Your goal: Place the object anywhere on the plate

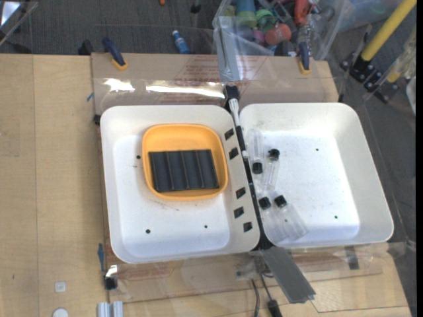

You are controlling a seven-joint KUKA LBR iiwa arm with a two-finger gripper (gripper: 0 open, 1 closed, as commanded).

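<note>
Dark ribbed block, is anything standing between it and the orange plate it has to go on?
Nothing visible does. The dark ribbed block already lies flat on the orange plate in the left bin. The clear pieces with black caps lie apart in the right bin.

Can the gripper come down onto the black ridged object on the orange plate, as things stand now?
Probably yes. The black ridged object lies flat and alone on the orange plate in the left bin, with nothing on top of it or over it, so the way from above looks free.
</note>
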